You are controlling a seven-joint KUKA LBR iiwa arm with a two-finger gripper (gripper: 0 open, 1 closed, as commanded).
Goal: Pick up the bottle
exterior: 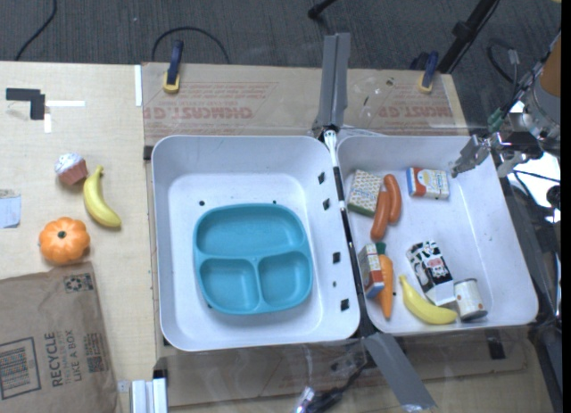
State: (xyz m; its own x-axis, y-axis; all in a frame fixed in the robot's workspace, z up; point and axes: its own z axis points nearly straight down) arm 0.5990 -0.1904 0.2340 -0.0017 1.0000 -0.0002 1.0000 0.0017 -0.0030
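While the claw [475, 154] hovers over the right bin's [500, 224] upper right edge, its open-or-closed state cannot be determined. The bottle [432, 270], patterned black and white, lies in that bin's lower part, touching a banana [425, 305] and a can [469, 299]. A sausage [386, 206] and carton [428, 183] lie nearer the claw. The arm is cut off at right.

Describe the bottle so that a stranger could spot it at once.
Look in the right-hand white bin, toward its near end. The bottle lies there on its side, just above the yellow banana and left of a small can. It alone is white with black cow-like patches.
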